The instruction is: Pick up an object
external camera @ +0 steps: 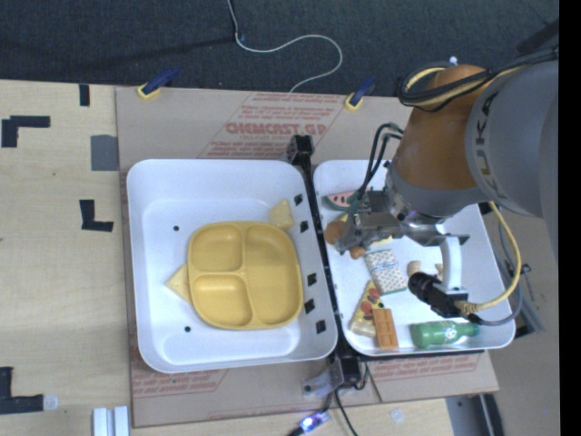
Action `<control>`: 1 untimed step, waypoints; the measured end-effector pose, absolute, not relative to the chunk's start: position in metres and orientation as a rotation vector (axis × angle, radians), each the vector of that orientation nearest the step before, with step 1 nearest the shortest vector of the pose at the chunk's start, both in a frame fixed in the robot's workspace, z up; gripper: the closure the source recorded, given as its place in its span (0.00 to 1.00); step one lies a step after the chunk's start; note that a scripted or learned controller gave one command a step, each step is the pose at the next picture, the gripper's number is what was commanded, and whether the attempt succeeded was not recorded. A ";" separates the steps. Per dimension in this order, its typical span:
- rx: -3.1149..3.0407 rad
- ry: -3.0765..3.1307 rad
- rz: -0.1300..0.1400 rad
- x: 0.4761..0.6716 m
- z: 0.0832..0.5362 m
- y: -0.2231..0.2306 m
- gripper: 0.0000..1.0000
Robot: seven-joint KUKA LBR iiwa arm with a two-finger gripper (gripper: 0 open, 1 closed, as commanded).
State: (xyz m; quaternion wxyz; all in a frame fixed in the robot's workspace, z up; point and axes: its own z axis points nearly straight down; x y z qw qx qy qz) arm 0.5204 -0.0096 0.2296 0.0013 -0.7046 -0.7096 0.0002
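Camera view gives you the claw (356,234) low in the right bin (490,243), just right of the divider (313,234) between the bins; you cannot tell its opening or whether it holds anything. Your arm (454,143) bends over that bin from the right. A patterned packet (386,269) lies just right of the claw. Red print on the cardboard (263,130) is too blurred to read.
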 end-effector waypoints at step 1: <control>-2.214 -2.225 0.004 0.526 0.218 0.036 1.00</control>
